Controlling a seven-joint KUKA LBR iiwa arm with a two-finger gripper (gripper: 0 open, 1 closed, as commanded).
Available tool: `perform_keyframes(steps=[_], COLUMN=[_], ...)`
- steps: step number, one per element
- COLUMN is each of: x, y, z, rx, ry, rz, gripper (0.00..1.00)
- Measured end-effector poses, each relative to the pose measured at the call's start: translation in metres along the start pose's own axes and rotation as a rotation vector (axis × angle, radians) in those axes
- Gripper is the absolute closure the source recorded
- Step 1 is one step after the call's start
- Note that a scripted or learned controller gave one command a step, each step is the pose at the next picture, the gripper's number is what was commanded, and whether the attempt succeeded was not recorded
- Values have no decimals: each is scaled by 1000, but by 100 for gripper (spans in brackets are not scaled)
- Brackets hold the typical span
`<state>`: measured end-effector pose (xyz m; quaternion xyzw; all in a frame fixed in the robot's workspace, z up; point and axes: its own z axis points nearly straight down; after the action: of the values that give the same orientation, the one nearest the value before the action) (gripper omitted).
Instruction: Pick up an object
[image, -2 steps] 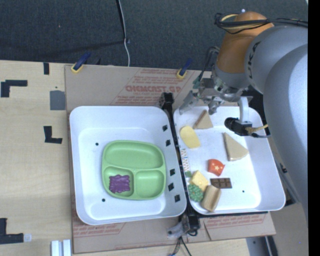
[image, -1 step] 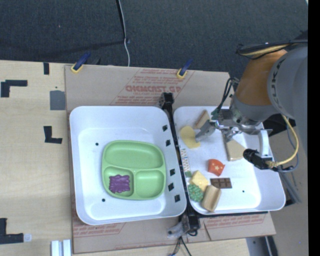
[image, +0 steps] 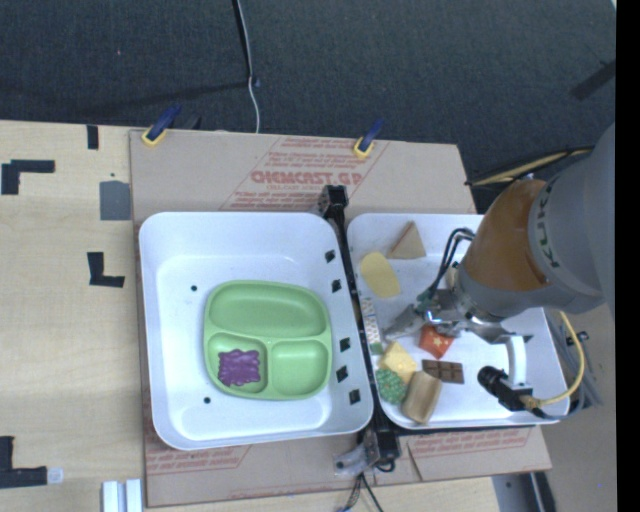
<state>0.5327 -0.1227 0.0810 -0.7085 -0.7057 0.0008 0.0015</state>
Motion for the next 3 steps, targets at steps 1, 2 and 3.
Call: perform_keyframes(steps=[1, 2, 3], x=[2, 2, -4], y=[4, 4, -43], z=[-16, -15, -7], rx=[-6, -5, -14], ry=[1, 1, -3], rz=[-5, -5, -3], gripper=[100, 0, 0])
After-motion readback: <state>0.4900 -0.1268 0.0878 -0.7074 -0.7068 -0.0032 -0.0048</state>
